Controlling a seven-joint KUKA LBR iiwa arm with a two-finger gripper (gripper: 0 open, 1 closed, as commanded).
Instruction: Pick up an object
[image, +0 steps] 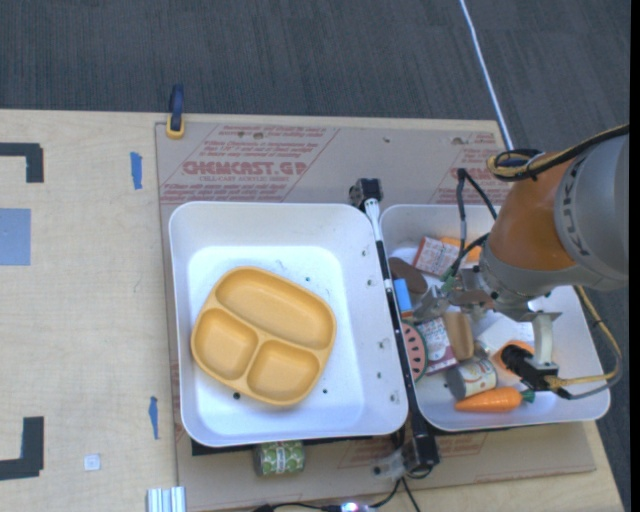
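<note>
Left bin (200, 420): shallow white plastic tray; contains one yellow-orange plastic divided plate with three compartments (263, 335), lying flat near the middle.
Right bin (590, 405): shallow white plastic tray, crowded with small items in its left and lower parts.
Right bin contents: orange plastic carrot (490, 401) along the near edge; small red-and-white printed packet (435, 256) toward the far side; blue cylindrical piece (402, 295) by the dividing wall; round red-rimmed disc (433, 343); several further small items, too jumbled to name.
Arm: grey with an orange band (535, 235), reaching in from the right, over the right bin.
Gripper (460, 330): low over the clutter, pointing down at a tan, upright item; state of its closing parts cannot be told from this angle.
Task thing: any object; the candidates all lie in the right bin, nearest the tan piece and the disc.
Progress: approach appears made; no item is seen lifted or plainly gripped. Grasp and lift remain, by this judgement.
Outside bins: small green can (281, 458) on the bench in front.
</note>
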